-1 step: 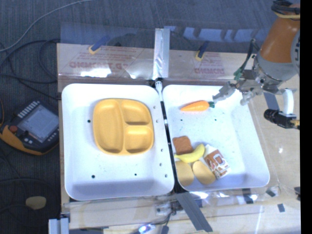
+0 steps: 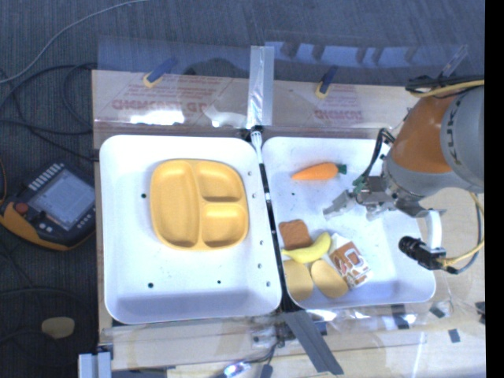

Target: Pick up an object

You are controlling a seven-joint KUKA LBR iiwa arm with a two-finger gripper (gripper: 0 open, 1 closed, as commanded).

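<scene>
Pincer (image 2: pixel 340 204) low over the right bin (image 2: pixel 398 290), reaching in from the right, near the bin's middle. Hard to see if its fingers are apart or together; cannot tell. Nothing seen between them. Grey arm (image 2: pixel 441 144) with an orange band behind it, hiding part of the bin's right side.

Bare white floor just left of the pincer, and more along the bin's right part. Carrot (image 2: pixel 316 172) lying flat above and to the left of the pincer, near but apart from it, with clear room all round.

Below the pincer, a tight bunch by the bin's front-left corner. One brown square piece (image 2: pixel 294 232), one banana (image 2: pixel 309 250) touching it, two round yellow-tan pieces (image 2: pixel 329 279) side by side just under the banana, and one small packet (image 2: pixel 350 261) with orange and white marks to the right of them. Too small to tell what the packet is. Little room between these and the bin's front and left walls.

Two white bins in all, edge to edge on the surface (image 2: pixel 114 101). In the left bin (image 2: pixel 118 227), one yellow tray (image 2: pixel 198 203) with three sections, bare floor all round it.

Off the surface on the left, a handheld control box (image 2: pixel 49 205) on dark carpet.
</scene>
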